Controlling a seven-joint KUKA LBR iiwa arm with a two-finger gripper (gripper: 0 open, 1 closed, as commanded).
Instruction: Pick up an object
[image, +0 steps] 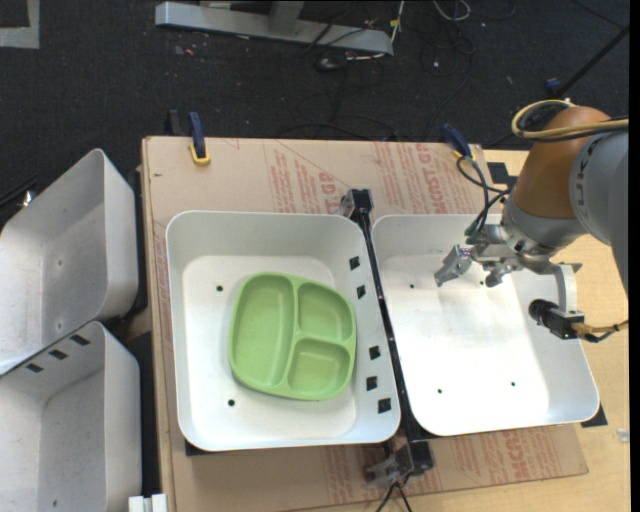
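A light green divided plate with three compartments lies flat in the left white bin. My gripper hangs over the upper part of the right white bin, well to the right of the plate. Its fingers are spread apart with nothing between them. The grey arm with its orange band comes in from the upper right.
Two more white bins stand off the bench at the left. A black divider with clips runs between the two bench bins. Cables trail near the right bin's right rim. Blue clamps hold the bench board.
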